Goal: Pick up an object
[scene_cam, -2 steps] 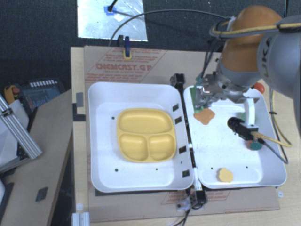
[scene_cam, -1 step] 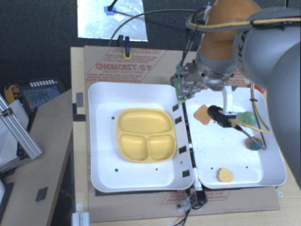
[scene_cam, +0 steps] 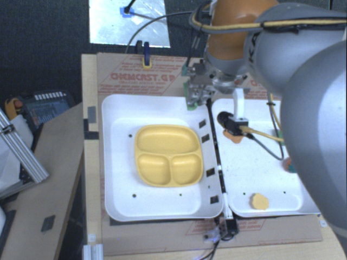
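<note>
left bin (scene_cam: 116, 199): yellow three-compartment plastic tray (scene_cam: 167, 155) lies at its centre | far edge between bins: end effector (scene_cam: 196, 99) hovers, grip state cannot be told | right bin (scene_cam: 271, 207): small yellow round piece (scene_cam: 259, 201) at near edge, orange piece (scene_cam: 234, 136) further back | advice: descend centred on one piece, clear of the divider wall

Right bin (scene_cam: 238, 202) — far side under the arm (scene_cam: 309, 85); jaws' state indiscernible
</note>
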